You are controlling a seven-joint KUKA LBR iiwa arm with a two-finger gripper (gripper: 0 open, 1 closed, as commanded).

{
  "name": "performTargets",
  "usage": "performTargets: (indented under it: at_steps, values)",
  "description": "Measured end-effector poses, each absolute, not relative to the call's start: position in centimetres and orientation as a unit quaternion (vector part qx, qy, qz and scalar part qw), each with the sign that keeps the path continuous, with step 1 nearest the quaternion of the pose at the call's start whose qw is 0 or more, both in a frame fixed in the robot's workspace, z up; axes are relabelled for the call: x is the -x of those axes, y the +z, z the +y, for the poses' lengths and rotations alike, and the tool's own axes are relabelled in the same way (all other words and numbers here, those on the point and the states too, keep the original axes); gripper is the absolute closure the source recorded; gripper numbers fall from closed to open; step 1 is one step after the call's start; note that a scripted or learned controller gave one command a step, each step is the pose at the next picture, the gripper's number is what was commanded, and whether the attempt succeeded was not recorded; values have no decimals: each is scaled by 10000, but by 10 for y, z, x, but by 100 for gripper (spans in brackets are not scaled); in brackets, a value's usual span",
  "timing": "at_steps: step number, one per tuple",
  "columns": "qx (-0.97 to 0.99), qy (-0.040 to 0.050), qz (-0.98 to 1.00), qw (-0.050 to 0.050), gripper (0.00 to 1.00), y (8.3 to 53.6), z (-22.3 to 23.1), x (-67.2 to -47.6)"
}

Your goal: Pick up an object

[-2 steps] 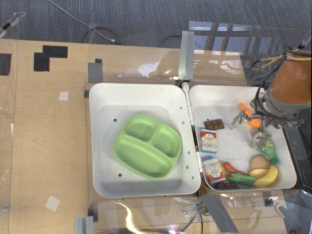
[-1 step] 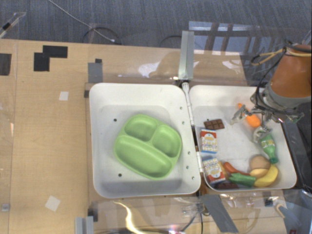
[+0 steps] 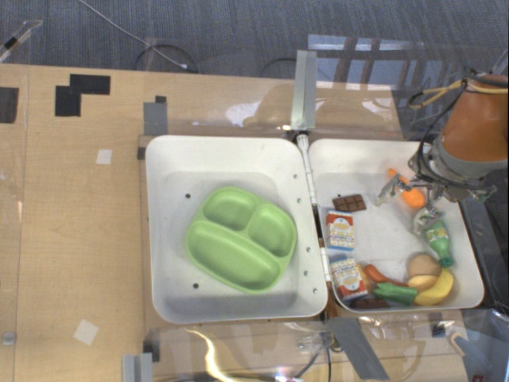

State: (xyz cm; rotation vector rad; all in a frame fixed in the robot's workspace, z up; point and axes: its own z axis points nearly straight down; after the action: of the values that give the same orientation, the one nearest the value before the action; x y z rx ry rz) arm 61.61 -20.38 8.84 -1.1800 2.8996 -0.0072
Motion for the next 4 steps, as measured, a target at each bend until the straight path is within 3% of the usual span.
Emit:
performTargets:
  at_steps: [4]
  values:
    - [3969, -22, 9178, 59, 0, 89, -203, -615]
